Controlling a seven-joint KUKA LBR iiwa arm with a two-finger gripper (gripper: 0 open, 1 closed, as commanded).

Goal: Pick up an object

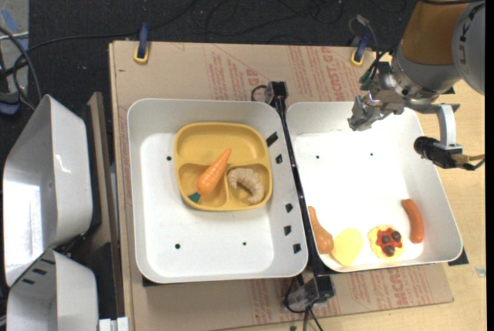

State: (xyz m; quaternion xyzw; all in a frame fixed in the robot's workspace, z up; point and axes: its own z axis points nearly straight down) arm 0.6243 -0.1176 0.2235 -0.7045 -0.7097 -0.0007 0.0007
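Poised over the right bin's [432, 190] far corner, its opening impossible to judge, the gripper [361, 118] hangs well apart from the sausage [415, 220], presumably between attempts.

Right bin [370, 167], lower edge of frame: four small items lined along the near wall. My candidates. Leftmost, an orange-tan drumstick-shaped piece [319, 231], lying slanted, thin end toward upper left. Just beside it, touching or nearly so, a flat pale yellow disc [348, 244]. Next, a small yellow round [386, 241] topped with red and dark bits, lying flat. Farthest right, an orange sausage [415, 220], lying roughly upright in the frame, apart from the round.
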